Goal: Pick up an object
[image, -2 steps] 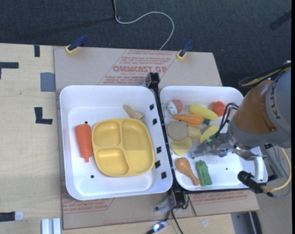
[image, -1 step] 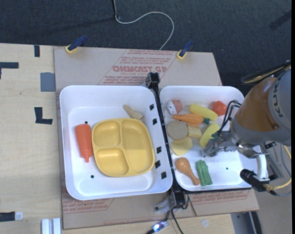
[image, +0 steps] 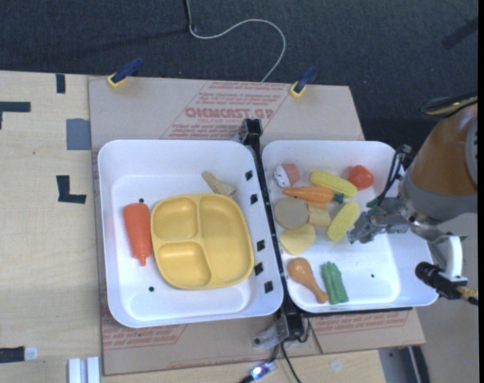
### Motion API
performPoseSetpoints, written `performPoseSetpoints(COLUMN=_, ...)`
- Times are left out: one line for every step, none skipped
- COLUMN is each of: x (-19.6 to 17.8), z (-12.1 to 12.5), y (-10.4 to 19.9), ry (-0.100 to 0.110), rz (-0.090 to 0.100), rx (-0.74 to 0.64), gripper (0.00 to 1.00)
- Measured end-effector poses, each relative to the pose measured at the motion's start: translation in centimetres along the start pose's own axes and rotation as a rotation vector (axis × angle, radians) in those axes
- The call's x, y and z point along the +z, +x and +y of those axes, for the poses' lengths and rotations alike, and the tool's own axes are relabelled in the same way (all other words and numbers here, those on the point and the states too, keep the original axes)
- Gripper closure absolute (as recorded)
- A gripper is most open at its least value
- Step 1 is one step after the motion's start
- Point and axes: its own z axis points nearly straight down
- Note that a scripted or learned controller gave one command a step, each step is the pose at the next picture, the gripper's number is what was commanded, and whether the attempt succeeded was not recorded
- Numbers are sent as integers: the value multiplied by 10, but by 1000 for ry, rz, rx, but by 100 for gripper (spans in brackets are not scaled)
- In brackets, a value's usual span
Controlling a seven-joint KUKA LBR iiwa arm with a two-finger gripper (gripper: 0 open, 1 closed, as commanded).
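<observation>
Your gripper (image: 362, 231) sits low in the right bin (image: 386, 290), just beside the yellow corn cob (image: 343, 220), and nothing shows between the fingers; how far apart they stand you cannot tell from this slant. Take the cob as your target: it lies tilted, crowded by the carrot (image: 310, 195) and the tan disc (image: 291, 212). Line the fingers across its narrow width, descend squarely, and close only once both sides are cleared

Wood bench (image: 34, 238) w/ black tape marks. Cardboard sheet (image: 226, 110) lies on it, blue/yellow clamps at back edge. Two white bins (image: 114, 214) sit on cardboard, touching.
</observation>
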Motion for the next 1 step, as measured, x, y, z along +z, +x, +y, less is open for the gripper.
performPoseSetpoints(x=-59, z=-3, y=-8, ry=-1, rz=-1, rx=0, gripper=100)
